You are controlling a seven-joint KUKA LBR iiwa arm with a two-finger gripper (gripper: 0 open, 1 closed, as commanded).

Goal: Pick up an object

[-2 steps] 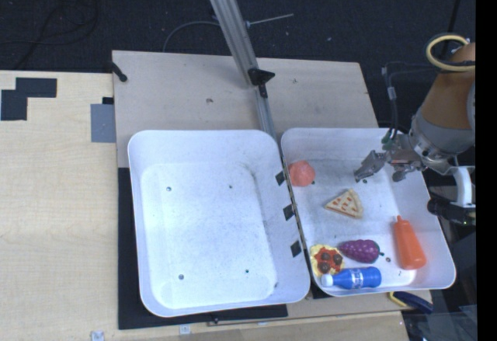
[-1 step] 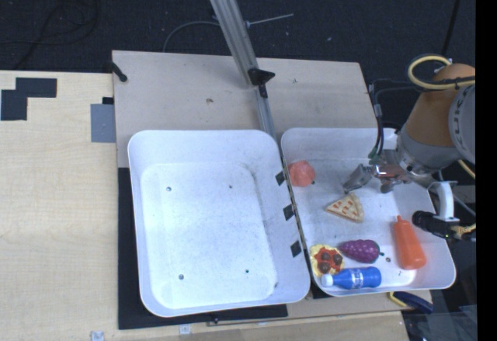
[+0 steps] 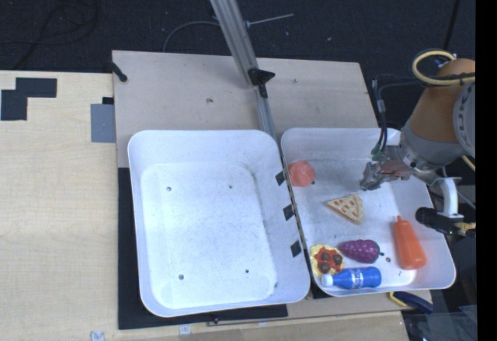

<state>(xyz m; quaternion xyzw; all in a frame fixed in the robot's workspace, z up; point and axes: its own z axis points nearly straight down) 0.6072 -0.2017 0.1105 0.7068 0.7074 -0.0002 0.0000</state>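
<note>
The right bin (image 3: 342, 147) holds several toy items: a pink-red ball (image 3: 302, 172) near its left wall, a pizza slice (image 3: 346, 208) in the middle, an orange bottle (image 3: 408, 243) at the right, a purple grape bunch (image 3: 360, 250), a yellow and red piece (image 3: 327, 259) and a blue bottle (image 3: 355, 278) along the front. My gripper (image 3: 375, 176) hangs low over the bin's floor, just up and right of the pizza slice, with nothing visible between its tips.
The left bin (image 3: 147, 176) lies beside the right one, with black clips (image 3: 289, 211) along the shared edge. A slanted metal rail (image 3: 237, 29) rises behind the bins. The arm's grey body (image 3: 439, 130) covers the right bin's far right corner.
</note>
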